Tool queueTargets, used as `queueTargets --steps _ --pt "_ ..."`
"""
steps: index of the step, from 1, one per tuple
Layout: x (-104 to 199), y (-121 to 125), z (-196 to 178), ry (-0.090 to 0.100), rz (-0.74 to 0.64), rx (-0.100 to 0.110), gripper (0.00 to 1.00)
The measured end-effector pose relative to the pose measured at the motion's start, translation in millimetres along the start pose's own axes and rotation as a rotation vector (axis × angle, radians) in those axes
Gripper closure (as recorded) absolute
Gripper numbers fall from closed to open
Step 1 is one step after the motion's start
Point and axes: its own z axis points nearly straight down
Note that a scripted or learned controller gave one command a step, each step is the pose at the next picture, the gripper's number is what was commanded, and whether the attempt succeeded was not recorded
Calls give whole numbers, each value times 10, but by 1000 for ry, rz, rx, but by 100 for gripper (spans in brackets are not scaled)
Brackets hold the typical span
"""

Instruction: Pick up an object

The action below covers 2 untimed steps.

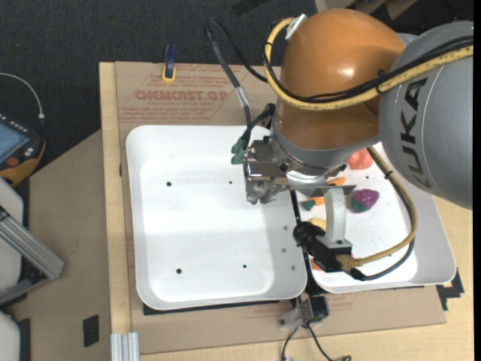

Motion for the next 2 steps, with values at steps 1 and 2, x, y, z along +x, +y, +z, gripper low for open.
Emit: queueTargets --steps 1,2 --pt "-914 26 -432 6 2 -22 100" --pt "-571 253 -46 7 -11 -10 100"
